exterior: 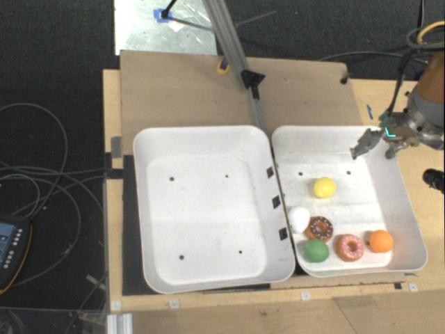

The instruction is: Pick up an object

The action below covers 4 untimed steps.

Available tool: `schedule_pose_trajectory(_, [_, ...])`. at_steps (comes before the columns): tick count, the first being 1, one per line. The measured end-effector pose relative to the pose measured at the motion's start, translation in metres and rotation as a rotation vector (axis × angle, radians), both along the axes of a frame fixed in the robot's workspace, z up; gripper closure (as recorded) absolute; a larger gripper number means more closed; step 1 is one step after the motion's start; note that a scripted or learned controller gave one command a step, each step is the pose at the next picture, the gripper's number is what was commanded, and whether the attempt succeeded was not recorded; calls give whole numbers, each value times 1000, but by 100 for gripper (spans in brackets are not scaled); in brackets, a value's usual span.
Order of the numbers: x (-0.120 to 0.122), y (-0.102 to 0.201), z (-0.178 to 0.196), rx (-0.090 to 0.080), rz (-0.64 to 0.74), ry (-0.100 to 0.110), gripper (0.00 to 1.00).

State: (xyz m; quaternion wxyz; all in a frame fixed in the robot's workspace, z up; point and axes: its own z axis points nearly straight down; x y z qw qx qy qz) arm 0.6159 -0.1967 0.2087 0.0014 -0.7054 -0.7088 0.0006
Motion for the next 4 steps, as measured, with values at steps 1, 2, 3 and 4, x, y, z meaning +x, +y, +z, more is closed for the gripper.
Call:
schedule_pose_trajectory(1, [1, 0, 3, -2, 2, -4, 0])
schedule_pose_trajectory(2, [3, 9, -43, 0, 2, -1, 0])
schedule_pose_trajectory(3, [10, 16, -96, 0, 2, 0, 0])
schedule_pose_trajectory(4, [10, 17, -119, -1, 2, -2, 0])
